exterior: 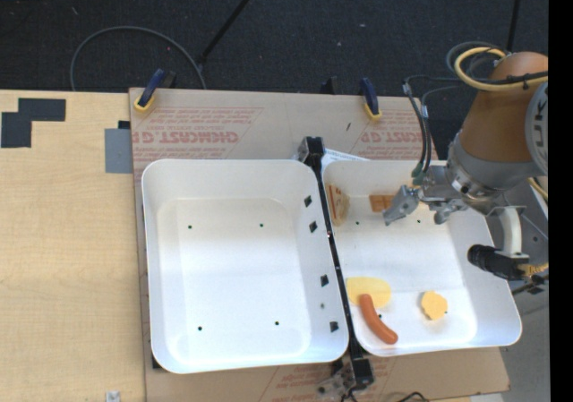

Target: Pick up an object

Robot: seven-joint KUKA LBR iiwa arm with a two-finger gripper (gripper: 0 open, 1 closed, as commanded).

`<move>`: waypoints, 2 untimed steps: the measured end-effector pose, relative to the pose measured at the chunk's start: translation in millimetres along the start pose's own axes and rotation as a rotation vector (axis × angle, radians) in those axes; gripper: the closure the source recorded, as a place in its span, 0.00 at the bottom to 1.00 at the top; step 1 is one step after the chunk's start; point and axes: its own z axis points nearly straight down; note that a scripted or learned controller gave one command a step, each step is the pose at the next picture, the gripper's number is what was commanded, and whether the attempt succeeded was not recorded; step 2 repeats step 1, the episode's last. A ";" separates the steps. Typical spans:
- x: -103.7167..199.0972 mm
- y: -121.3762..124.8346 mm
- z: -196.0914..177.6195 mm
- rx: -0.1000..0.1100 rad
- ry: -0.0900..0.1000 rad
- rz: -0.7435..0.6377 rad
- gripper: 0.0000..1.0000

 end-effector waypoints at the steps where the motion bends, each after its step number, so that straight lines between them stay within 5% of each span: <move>1: -22.6 68.0 116.6 0.005 0.000 0.000 0.00; 2: -22.6 68.0 116.6 0.005 0.000 0.000 0.00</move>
